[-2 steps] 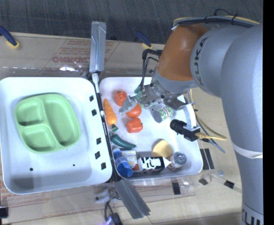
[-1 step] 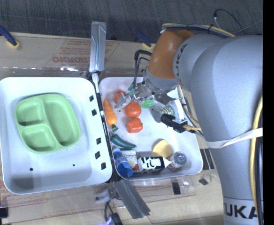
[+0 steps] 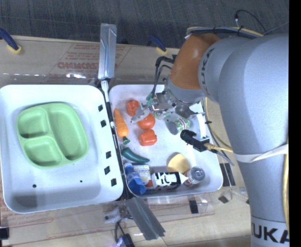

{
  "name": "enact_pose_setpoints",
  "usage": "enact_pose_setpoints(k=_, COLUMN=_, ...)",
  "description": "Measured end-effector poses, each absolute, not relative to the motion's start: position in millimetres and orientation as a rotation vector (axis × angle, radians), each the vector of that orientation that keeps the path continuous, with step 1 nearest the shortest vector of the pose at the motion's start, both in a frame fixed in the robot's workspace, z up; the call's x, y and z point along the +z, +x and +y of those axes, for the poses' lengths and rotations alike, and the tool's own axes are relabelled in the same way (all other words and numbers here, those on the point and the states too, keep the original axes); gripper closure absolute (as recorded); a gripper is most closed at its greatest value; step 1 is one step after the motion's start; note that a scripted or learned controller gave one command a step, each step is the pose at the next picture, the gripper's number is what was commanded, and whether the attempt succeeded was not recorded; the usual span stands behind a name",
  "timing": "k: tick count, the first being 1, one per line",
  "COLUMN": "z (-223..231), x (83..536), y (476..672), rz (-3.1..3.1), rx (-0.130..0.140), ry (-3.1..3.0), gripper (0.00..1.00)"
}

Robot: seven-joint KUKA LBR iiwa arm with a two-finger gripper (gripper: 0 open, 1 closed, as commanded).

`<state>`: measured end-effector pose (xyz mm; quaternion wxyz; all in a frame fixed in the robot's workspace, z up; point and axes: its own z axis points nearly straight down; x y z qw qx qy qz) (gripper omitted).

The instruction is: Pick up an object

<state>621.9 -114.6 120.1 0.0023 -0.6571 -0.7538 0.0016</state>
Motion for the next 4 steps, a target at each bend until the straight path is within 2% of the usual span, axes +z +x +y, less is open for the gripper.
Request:
enact_pose_setpoints(k=1, z=-115, x=136, y=625.2, rz=-2.376, rx=-0.002, ry=-2.062, gripper=1.00)
enact_pose_setpoints(k=2, z=-115, x=136, y=625.1, rz=-2.376, rx=-0.002, ry=-2.062, gripper=0.00)
enact_pose_setpoints(k=3, z=-102, x=90, y=655.8, rz=-2.330, rx=0.004, ry=-2.102, gripper=0.00)
enact_pose_setpoints(k=4, z=-102, x=101, y=656.5, rz=-2.336, rx=0.005, ry=-2.095, gripper=1.00)
